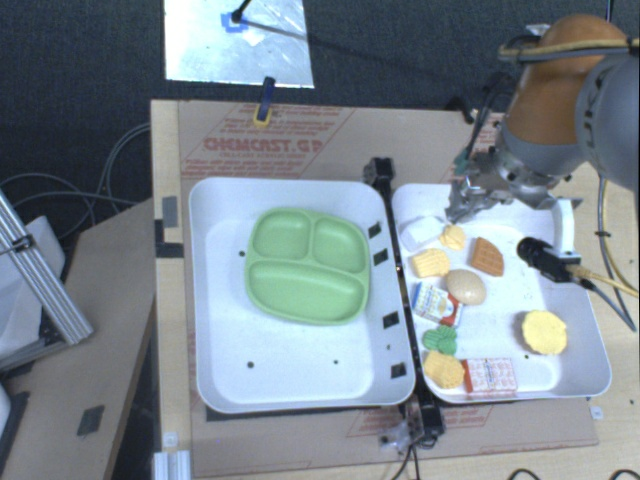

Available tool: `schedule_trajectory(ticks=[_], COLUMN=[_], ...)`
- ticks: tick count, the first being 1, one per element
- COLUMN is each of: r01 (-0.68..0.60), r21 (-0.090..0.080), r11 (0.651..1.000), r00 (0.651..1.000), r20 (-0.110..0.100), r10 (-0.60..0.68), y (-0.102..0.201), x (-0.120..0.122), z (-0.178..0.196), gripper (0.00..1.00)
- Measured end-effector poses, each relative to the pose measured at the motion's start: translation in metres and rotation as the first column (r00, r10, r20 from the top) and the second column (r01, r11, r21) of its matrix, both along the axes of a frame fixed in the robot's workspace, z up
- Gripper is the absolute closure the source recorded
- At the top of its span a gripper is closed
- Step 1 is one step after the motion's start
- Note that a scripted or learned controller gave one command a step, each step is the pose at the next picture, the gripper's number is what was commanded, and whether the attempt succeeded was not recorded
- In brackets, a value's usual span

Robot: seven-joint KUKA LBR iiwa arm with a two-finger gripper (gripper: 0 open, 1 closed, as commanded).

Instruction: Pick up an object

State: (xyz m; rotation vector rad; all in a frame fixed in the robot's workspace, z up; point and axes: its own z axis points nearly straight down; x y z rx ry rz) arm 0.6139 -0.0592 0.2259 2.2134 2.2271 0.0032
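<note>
1. Task status: no object is seen lifted. All visible items lie on the floor of the right bin (585, 368), so the pick is judged as not yet done.
2. Remaining work: one item is to be selected, closed upon and raised clear of the bin.
3. Tool position: the gripper (462, 206) is located over the rear left corner of the right bin, below the grey wrist and orange band of the arm (560, 88).
4. Tool state: whether the tool is open or closed cannot be told; the tip is small and blurred against the white bin. No item is seen held.
5. Nearest items: a white piece (418, 232) and a small yellow piece (453, 237) lie just beside the tool tip. Contact with either cannot be confirmed.
6. Other candidates in the right bin: a yellow cracker-like block (431, 263), a brown bread-like slice (487, 257), a beige egg-shaped item (465, 287), a yellow round item (544, 332) and a red-and-white packet (489, 375).
7. Left bin (220, 368): a green divided tray (308, 265) is seated in it, well apart from the tool.
</note>
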Motion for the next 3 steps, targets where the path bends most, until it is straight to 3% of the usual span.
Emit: schedule_trajectory(ticks=[3], r01=[-0.001], r21=[0.001], r11=[1.000], r00=[1.000], r20=[0.000], r10=[0.001], y=[0.0081], x=[-0.0050], z=[0.0089], gripper=[1.00])
